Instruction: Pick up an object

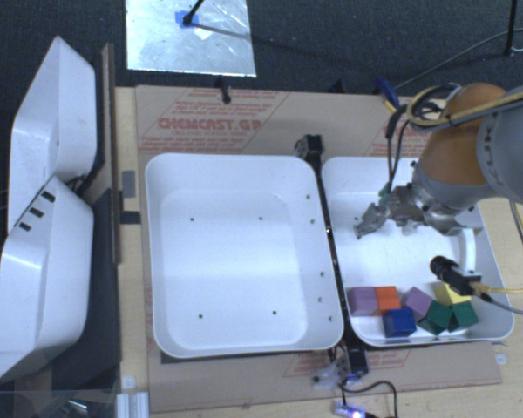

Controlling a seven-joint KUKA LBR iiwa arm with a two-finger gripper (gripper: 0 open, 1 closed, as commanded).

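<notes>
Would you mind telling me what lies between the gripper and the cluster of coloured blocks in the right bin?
In the camera view, only bare white bin floor separates the gripper from the coloured blocks at the bin's near edge.

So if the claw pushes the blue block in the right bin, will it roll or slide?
The blue block looks flat-sided, so it would probably slide, not roll. It touches the orange block and sits near the bin wall, so a push may jam it.
</notes>
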